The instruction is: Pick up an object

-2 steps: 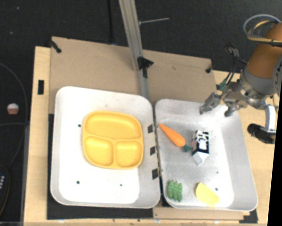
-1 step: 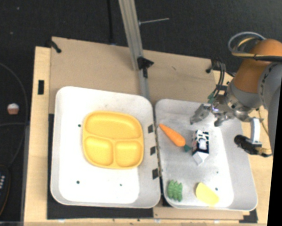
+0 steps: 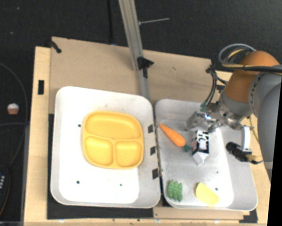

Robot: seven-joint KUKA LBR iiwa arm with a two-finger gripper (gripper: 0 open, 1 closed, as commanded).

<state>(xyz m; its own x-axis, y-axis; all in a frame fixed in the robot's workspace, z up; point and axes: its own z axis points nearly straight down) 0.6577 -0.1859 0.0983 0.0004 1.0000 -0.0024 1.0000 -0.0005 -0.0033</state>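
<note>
Camera view: hovering over the right bin [image 3: 233, 187], tool [image 3: 203, 124] hanging just above a small black-and-white carton [image 3: 201, 147]; impossible telling whether spread or pressed together, nothing seen pinched. Lying beside the carton, an orange carrot [image 3: 172, 135] with its green end toward it. Sitting near the bin's front edge, a green piece [image 3: 174, 190] and a yellow piece [image 3: 206, 193]. Resting in the left bin [image 3: 64, 177], a yellow divided plate [image 3: 112, 139]

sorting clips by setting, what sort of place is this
Probably a robot lab test bench: a grey arm's gripper over white bins, toy food such as a carrot, and a yellow divided plate.
</note>
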